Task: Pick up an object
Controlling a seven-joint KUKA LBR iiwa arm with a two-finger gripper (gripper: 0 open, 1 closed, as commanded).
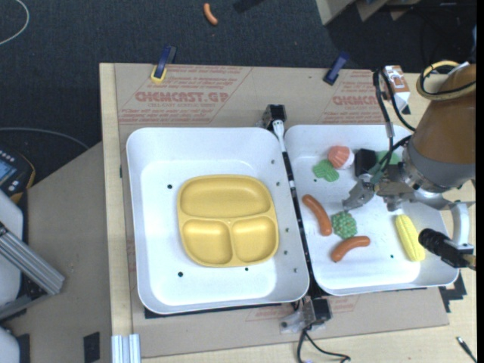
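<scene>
Arm comes in from the right, over the right bin. Its bulk covers that bin's upper right corner and part of the far wall.

Pincer sits low over the middle of the right bin; one grey finger is visible, angled down-left. The other is lost against the wrist hardware, so can't tell if it's open or closed. Nothing visibly between the fingers.

Right bin contents:
- sausage, left side, lying diagonally
- second sausage, nearer the front, just below the small green item
- small green item, textured, just beside the finger tip; touching or not, can't tell
- green leafy piece, toward the back
- pink-red round piece, touching the leafy piece, just behind it
- corn cob, right side, its top end near the wrist hardware
- dark block beside the pink-red piece, partly behind cables; can't tell if it's a loose object or part of the arm

Left bin holds a yellow divided plate, three compartments, nothing in them.

Both bins sit on a cardboard-covered desk. Small orange thing on the floor beyond the desk, too small to identify.
</scene>
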